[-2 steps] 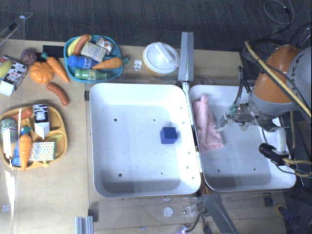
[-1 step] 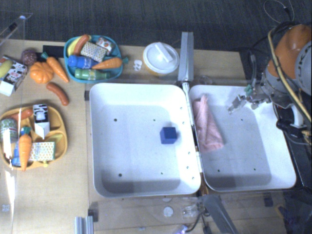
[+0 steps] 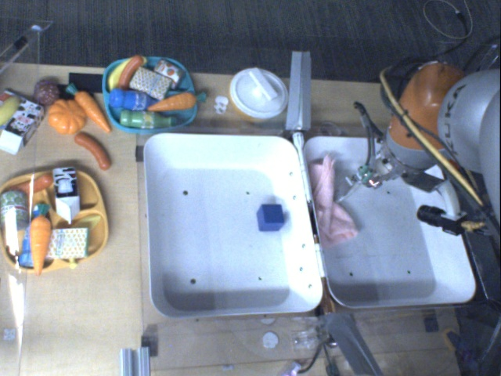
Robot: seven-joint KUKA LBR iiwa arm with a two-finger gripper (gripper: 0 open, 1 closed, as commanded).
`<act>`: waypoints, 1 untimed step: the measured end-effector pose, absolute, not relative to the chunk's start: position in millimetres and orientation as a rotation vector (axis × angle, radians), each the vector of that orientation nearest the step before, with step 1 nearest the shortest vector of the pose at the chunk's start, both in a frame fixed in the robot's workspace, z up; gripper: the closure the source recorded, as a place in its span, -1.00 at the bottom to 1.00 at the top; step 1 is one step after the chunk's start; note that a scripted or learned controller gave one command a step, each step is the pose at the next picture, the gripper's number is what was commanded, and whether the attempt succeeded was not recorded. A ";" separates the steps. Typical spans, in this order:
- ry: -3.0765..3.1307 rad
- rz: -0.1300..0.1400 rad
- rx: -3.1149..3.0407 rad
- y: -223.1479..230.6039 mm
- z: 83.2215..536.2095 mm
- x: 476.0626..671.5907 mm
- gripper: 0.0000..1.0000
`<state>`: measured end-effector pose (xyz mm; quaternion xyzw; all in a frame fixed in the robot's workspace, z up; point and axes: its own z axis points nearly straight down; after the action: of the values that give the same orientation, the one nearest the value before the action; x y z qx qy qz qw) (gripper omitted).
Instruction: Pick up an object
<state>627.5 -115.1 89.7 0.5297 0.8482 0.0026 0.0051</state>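
Nothing is picked yet, as far as the view shows. Two candidates sit in the bins: a blue cube (image 3: 271, 216) lies near the middle of the left bin (image 3: 180, 233), well apart from the arm, and a pink cloth (image 3: 329, 204) lies crumpled along the left wall of the right bin (image 3: 407, 280). The gripper (image 3: 362, 180) hangs over the right bin's upper part, just beside the cloth's right edge, w/ the arm's orange band (image 3: 427, 92) behind it. The fingers look thin and point down-left toward the cloth; one tip seems near or touching the fabric (too small to be sure). Can't tell if they're spread or closed, and nothing visibly sits btwn them. Left to do, in my judgement: close on the cloth, then lift it clear of the bin.
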 end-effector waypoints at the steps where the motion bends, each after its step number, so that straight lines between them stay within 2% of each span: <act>1: 2.716 0.003 1.559 -92.1 89.3 658.3 -1.00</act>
<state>658.3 -92.1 89.3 0.4980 0.8672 0.0008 0.0050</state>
